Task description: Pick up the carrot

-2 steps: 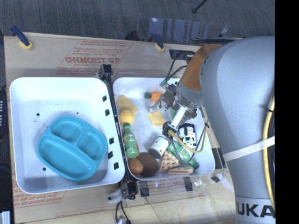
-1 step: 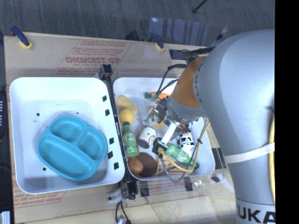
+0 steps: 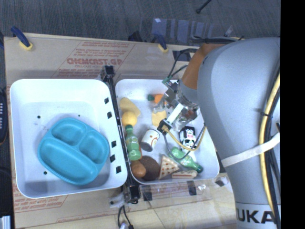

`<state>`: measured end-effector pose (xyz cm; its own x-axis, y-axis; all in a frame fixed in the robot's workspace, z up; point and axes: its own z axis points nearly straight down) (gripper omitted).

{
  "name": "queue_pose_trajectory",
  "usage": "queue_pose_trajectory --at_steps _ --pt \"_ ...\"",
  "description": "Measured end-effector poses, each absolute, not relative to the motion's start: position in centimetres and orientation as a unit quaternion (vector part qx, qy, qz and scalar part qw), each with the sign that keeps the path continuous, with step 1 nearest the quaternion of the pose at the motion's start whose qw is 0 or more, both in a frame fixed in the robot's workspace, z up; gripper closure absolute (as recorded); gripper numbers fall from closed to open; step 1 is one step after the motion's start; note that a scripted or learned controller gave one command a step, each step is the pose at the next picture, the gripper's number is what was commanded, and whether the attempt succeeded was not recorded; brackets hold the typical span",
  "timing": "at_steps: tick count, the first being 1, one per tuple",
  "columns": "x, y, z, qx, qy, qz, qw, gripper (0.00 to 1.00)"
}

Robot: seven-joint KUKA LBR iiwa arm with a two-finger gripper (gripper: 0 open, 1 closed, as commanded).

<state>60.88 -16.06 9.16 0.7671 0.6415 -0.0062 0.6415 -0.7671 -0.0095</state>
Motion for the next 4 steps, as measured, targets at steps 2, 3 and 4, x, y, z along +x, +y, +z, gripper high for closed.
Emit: queue_pose_trajectory --at_steps 2,3,4 --pt "64.7 -16.5 23.4 -0.887 -0.461 -0.0009 -0.001 1.00" --pt "64.4 -16.4 22.8 -0.888 -0.461 0.0029 0.003 0.00" --pt "63.0 -18.3 9.7 -0.896 -0.443 0.0077 0.006 0.00"
